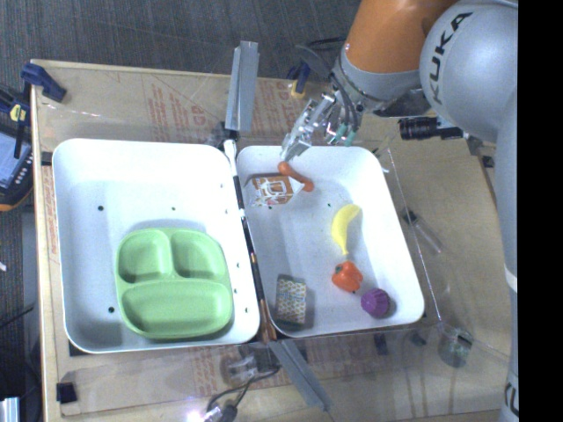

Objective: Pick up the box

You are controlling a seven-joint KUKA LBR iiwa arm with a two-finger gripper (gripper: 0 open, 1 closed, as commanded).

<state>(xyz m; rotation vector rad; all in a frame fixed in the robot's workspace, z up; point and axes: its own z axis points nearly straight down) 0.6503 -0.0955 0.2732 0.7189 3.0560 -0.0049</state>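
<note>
Small white-and-orange printed cardboard box [271, 190]: lies flat in upper-left corner of right white bin [398, 236], touching an orange sausage-shaped item [296, 175]. Tool [297, 144]: just above and right of box, at bin's top rim; finger opening cannot be told.

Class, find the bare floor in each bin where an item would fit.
Left bin: bare above the green tray. Right bin: bare centre between box, banana and sponge. Crowded near the orange item and purple ball.
</note>
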